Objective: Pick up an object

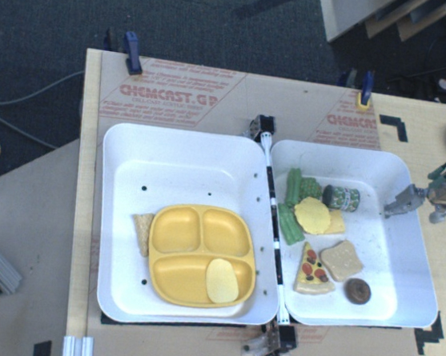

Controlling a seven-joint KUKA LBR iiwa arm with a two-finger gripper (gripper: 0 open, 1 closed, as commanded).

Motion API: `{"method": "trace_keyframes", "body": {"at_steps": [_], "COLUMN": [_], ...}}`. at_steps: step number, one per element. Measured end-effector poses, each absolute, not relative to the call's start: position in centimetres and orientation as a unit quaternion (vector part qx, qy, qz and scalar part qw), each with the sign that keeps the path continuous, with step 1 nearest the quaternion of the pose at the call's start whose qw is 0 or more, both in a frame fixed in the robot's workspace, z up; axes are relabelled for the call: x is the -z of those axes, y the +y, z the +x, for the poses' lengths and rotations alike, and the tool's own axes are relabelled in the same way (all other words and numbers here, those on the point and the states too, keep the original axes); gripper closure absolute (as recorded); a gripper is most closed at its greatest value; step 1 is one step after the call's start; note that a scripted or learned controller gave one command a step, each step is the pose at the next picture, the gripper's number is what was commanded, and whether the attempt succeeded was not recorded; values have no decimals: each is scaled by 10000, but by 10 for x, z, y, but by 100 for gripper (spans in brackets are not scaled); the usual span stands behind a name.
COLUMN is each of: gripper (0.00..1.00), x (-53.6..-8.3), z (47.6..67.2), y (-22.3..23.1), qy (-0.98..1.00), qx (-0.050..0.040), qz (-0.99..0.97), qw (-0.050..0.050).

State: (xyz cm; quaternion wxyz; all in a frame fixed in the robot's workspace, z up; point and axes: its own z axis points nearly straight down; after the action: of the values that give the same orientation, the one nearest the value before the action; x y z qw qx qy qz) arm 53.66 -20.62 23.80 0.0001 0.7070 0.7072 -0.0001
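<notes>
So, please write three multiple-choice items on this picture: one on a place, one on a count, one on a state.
1. Where is the yellow divided plate?
A. left bin
B. right bin
C. on the bench

2. How many compartments does the plate have?
A. two
B. three
C. five

3. How does the small can rest?
A. upright
B. on its side
C. on the plate

Key: 1 A, it sits in the left bin. 2 B, two small above one large. 3 B, it lies sideways in the right bin.
</notes>
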Motion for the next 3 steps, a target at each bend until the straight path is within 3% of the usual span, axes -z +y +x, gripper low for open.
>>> {"method": "trace_keyframes", "body": {"at_steps": [1,2,3], "gripper": [0,0,0], "x": [-76,-120,-88], "z": [575,658,669], "y": [-146,-118,-134], "qy": [7095,7095,7078], "qx": [5,-35,-24], "qz": [7047,7047,7064], "qw": [-31,42,6]}}
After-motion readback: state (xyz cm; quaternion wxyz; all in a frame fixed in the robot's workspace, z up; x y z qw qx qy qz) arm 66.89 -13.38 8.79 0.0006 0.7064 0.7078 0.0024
